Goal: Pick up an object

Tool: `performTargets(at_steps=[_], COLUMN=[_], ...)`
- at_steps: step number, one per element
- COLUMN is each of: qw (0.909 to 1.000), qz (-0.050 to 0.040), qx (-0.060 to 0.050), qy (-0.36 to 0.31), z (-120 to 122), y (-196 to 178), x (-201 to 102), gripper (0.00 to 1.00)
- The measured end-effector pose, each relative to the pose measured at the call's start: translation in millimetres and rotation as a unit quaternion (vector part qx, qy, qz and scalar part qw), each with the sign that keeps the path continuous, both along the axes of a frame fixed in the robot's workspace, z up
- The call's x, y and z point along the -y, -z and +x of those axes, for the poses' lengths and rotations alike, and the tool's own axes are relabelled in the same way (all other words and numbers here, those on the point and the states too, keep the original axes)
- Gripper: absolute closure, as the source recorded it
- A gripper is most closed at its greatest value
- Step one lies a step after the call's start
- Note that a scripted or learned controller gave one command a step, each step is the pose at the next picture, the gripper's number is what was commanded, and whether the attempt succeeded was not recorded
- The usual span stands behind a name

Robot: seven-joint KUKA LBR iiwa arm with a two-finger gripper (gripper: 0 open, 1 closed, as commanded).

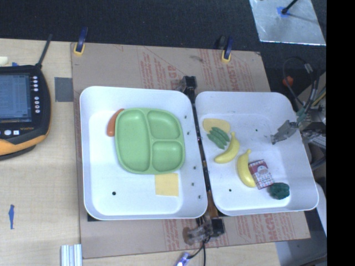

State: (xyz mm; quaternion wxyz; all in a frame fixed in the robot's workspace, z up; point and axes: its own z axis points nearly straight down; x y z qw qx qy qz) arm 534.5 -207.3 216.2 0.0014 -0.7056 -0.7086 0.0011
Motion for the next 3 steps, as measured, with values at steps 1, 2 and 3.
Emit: performTargets(at_steps=[1, 2, 3], qw=[1.0000, 1.0000, 1.0000], qz=[0.0001, -0.0005, -0.0038], qx=[-0.001, 0.001, 0.004], qy=[-0.002, 0.000, 0.001], z=[-4, -50, -39], y=[21, 117, 121], x=[-89, -58, -68], gripper=[0.00, 0.00, 0.00])
